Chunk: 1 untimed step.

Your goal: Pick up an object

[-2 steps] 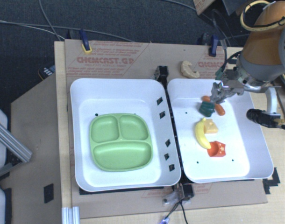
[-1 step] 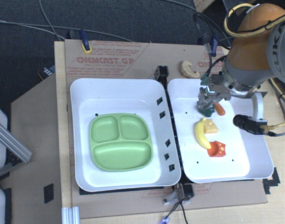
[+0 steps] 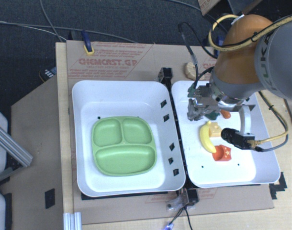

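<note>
- While the grey KUKA arm with its orange band (image 3: pixel 239 49) leans in from the upper right of the frame, we see its two-finger gripper (image 3: pixel 199 110) lowered into the upper left part of the right-hand shallow white bin (image 3: pixel 261 174), presumably because the loose toys lie there.
- We cannot tell from this slanted view whether the gripper is parted or closed; the wrist housing and cabling crowd it, and we see nothing we could call held.
- Just below and right of the gripper, a curved yellow plastic banana (image 3: pixel 206 139) lies flat on the bin floor, with a small pale-yellow block (image 3: pixel 214 128) touching its upper end; we judge these the likeliest things to be picked.
- A small red plastic piece (image 3: pixel 222 153) rests against the banana's lower end, and a small orange bit (image 3: pixel 225 113) peeks out near the wrist.
- At centre left of the frame, the left-hand white bin (image 3: pixel 84 97) carries a pale green three-compartment plastic tray (image 3: pixel 123 145), lying flat and well apart from the arm.
- We judge the pick not yet made: the toys sit on the floor, clustered close, which could foul a clean grasp.
</note>
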{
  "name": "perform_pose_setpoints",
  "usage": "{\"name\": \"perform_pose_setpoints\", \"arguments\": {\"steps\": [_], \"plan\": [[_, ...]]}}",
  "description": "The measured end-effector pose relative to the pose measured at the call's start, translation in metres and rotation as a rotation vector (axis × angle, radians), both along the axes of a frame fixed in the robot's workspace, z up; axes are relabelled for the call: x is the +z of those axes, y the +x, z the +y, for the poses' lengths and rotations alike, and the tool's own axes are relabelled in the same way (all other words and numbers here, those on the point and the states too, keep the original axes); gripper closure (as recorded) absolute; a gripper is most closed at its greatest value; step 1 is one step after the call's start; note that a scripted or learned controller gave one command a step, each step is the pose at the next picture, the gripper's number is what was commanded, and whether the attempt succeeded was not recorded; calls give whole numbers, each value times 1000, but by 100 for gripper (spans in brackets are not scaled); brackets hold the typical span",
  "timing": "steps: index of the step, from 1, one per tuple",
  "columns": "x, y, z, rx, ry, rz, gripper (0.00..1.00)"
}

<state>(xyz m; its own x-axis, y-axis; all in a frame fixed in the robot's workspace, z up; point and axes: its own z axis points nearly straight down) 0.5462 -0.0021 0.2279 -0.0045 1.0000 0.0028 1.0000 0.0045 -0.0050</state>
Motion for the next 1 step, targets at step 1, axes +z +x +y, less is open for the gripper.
{"name": "perform_pose_setpoints", "arguments": {"steps": [1], "plan": [[-7, -24, 58, 2, 1, 1, 100]]}}
